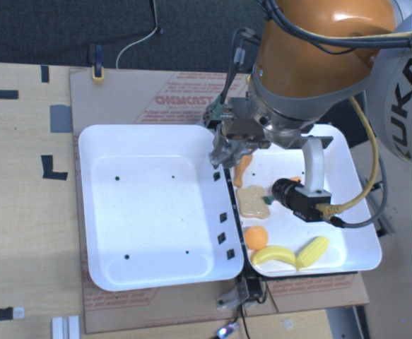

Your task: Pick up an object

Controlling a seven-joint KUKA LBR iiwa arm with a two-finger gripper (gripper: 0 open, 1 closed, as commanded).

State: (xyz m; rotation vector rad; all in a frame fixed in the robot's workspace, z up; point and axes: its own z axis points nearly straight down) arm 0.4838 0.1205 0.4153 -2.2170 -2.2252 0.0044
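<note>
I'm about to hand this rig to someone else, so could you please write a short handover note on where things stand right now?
Gripper: low over the right bin's upper-left corner, next to an orange carrot-like piece; nothing visibly held.
Things, all in the right bin: a beige flat piece, an orange ball, a banana, a corn cob.
Done: nothing picked yet.
Left: grasp one object and lift it.

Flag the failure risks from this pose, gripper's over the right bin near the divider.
1. The gripper sits by the rim between the bins; a descent could hit it.
2. The carrot is partly hidden beneath it, so the grasp may land off-centre.
3. The bread slice, orange and banana lie close together and could get nudged.
</note>
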